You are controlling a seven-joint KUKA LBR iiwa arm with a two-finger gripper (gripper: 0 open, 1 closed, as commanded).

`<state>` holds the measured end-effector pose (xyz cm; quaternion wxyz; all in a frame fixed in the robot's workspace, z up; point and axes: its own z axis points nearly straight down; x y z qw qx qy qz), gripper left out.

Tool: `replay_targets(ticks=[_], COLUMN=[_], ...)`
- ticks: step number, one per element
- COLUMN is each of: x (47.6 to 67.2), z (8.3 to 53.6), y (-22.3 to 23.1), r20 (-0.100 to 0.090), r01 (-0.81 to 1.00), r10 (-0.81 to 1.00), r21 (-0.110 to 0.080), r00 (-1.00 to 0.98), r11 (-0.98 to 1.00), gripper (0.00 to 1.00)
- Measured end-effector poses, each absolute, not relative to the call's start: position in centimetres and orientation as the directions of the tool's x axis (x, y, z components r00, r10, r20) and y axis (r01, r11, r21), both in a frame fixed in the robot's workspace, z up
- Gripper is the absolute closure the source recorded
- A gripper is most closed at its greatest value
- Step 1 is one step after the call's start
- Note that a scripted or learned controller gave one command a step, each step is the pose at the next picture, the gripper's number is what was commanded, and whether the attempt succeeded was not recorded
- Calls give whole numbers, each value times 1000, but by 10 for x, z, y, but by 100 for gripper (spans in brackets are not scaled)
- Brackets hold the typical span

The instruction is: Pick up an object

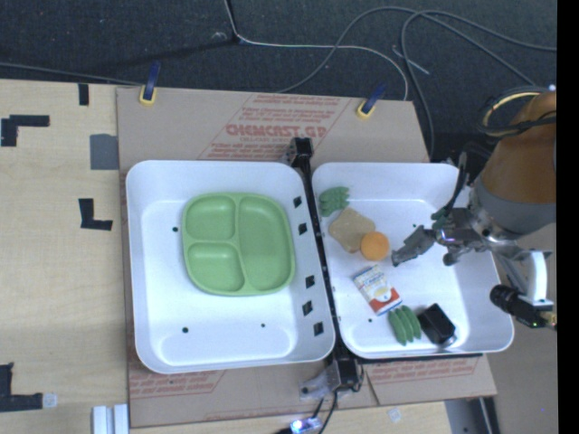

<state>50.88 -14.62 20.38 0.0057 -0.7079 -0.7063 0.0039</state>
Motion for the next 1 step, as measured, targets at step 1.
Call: replay_targets(ticks=[1], x=[512], z=[209], y=[-146], r20=[1], r01=[1000], r10=[1000], r21=[-2], r00=[-1], r11=[1], gripper=[0])
